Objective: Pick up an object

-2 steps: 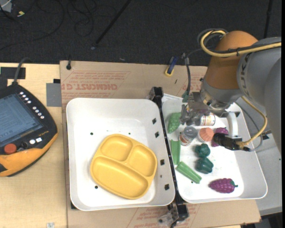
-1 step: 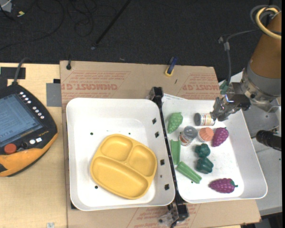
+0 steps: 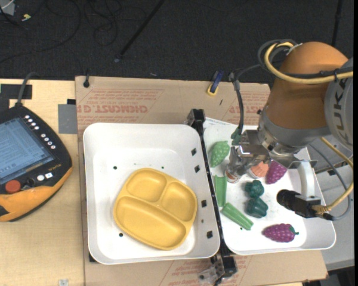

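Observation:
My gripper (image 3: pixel 240 167) hangs low over the left half of the right bin (image 3: pixel 322 240), under the orange-banded wrist. Toy produce lies around it. A light green lumpy vegetable (image 3: pixel 219 152) sits just to its left. An orange piece (image 3: pixel 260 170) and a purple grape bunch (image 3: pixel 276 172) lie just to its right. Below it are a long green pod (image 3: pixel 220 189), another green pod (image 3: pixel 237 215), and two dark green peppers (image 3: pixel 254 189) (image 3: pixel 257 207). A second grape bunch (image 3: pixel 279 233) rests near the bin's front. The wrist hides whatever lies right under the gripper.
The left bin (image 3: pixel 107 142) holds a yellow divided plate (image 3: pixel 155 207). A black divider (image 3: pixel 204 177) runs between the bins. A teach pendant (image 3: pixel 21 159) lies on the bench at the far left. Cables trail across the dark floor behind.

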